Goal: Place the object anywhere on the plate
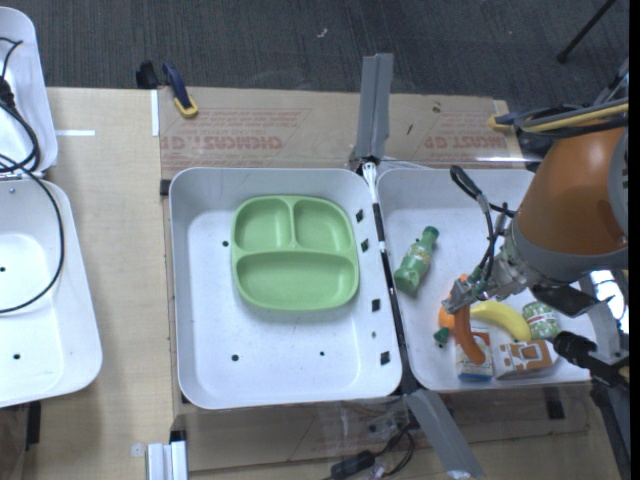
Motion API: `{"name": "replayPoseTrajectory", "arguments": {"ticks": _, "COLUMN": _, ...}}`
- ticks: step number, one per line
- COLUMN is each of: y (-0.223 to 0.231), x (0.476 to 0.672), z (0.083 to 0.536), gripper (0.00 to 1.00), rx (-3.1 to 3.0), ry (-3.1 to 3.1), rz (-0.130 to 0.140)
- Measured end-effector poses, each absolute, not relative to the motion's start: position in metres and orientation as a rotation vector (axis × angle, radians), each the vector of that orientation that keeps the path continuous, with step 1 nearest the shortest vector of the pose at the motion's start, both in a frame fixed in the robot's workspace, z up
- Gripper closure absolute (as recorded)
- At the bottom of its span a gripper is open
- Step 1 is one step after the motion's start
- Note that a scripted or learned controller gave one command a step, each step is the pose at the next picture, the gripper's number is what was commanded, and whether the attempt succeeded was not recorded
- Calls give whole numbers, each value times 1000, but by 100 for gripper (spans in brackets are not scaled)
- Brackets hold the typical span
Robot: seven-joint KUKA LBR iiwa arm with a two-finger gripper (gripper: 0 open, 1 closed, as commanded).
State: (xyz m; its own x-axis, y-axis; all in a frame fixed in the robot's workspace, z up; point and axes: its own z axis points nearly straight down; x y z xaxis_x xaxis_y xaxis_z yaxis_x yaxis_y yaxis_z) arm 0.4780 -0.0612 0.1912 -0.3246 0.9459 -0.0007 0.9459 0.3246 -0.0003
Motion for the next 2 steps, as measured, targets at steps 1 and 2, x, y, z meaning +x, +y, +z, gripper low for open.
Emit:
{"name": "replayPoseTrajectory", "arguments": {"ticks": 1, "y": -40, "x": 489, "z": 191, "gripper": 100, "rx": 1591, "ry": 2709, "rz": -2}}
{"name": "replayPoseTrajectory", "arguments": {"ticks": 2, "y": -24, "x": 494, "z": 228, "gripper": 100, "rx": 1688, "ry": 2649, "rz": -2}}
